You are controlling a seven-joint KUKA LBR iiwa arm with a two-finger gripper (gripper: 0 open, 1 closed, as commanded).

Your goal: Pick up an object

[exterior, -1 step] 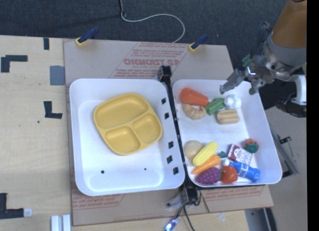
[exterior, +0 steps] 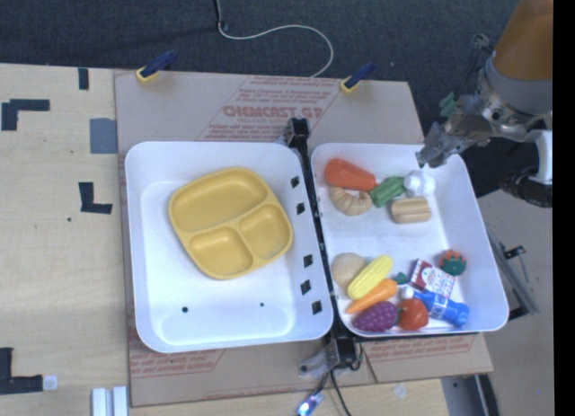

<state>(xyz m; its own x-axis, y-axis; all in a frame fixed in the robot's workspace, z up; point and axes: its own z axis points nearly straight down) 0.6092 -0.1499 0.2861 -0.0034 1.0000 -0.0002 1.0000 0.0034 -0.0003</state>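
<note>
The gripper [exterior: 435, 155] hovers at the right bin's [exterior: 476, 216] far right corner, just above a small white ball [exterior: 418, 183]; whether its fingers are open I cannot tell, and nothing sits between them. I'd come straight down and close squarely on the ball. A bread roll [exterior: 410, 211] and a green pepper [exterior: 388, 191] touch it, so they may get nudged. The yellow plate [exterior: 230, 222] lies in the left bin.

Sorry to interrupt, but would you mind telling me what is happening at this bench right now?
A robot arm's gripper hangs over the far right edge of the right bin, which holds toy food. It is close to a small white piece and a bread roll. A yellow divided plate lies in the left bin.
</note>
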